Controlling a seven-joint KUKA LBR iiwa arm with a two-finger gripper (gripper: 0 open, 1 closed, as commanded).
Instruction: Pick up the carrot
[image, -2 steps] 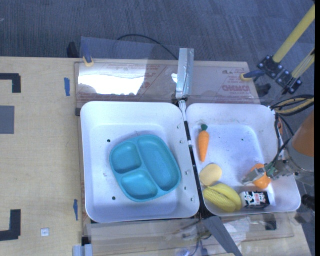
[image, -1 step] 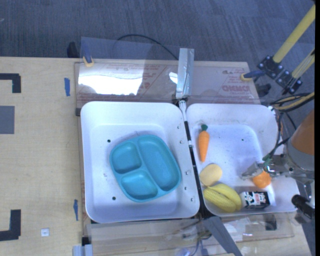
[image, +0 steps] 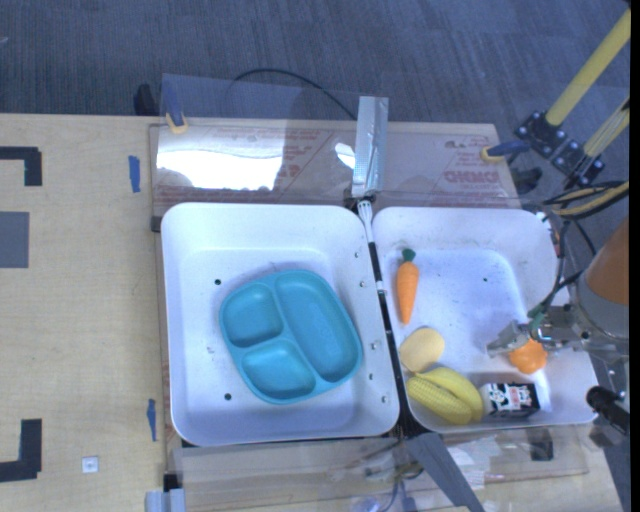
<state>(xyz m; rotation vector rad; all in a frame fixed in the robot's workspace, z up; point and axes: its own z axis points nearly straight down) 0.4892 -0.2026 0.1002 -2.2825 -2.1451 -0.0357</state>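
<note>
The carrot (image: 407, 288), orange with a green top, lies lengthwise along the left wall of the right bin (image: 470, 250), its green end pointing to the back. My gripper (image: 530, 335) is at the right side of that bin, well to the right of the carrot and apart from it. It hovers right over a small round orange fruit (image: 527, 357). Whether it touches the fruit is hidden by the wrist.
In front of the carrot lie a pale yellow fruit (image: 422, 348) and a yellow corn-like piece (image: 443, 395). A small black-and-white carton (image: 515, 398) sits at the front right. A blue sectioned plate (image: 290, 335) lies in the left bin (image: 190, 300).
</note>
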